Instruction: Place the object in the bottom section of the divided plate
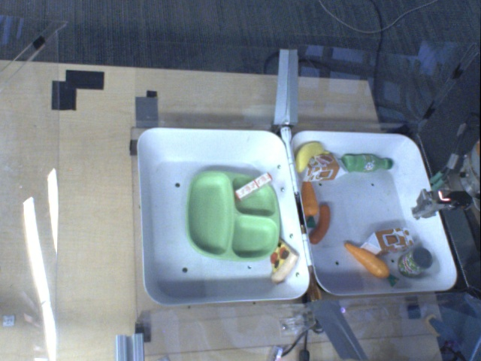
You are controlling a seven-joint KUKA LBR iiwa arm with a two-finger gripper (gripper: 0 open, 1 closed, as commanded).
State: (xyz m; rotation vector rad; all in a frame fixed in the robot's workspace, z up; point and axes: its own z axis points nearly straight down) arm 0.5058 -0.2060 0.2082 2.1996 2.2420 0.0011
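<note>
— Beside the plate (225, 220), what lies nearest?
— A small wrapper (253, 186) rests on the plate's upper right section, tilted, one end over the rim. Just off the plate's lower right corner, a pizza slice (283, 260) lies against the wall of the left bin (161, 201).
— And right of the plate?
— The right bin (409, 201) holds the rest. Closest to the plate, along the divider, sit a banana (307, 155) and a carton (323, 168), then a carrot (308, 199) and a sausage (320, 223) below them. Farther from the plate are a green bottle (366, 162), a second carrot (367, 259), another carton (393, 241) and a can (415, 261).
— Where's the claw (430, 203)?
— Well away from the plate, over the right bin's far edge. Whether it is wide or narrow I cannot tell; nothing is seen in it.
— The plate's bottom section?
— Plain green.
</note>
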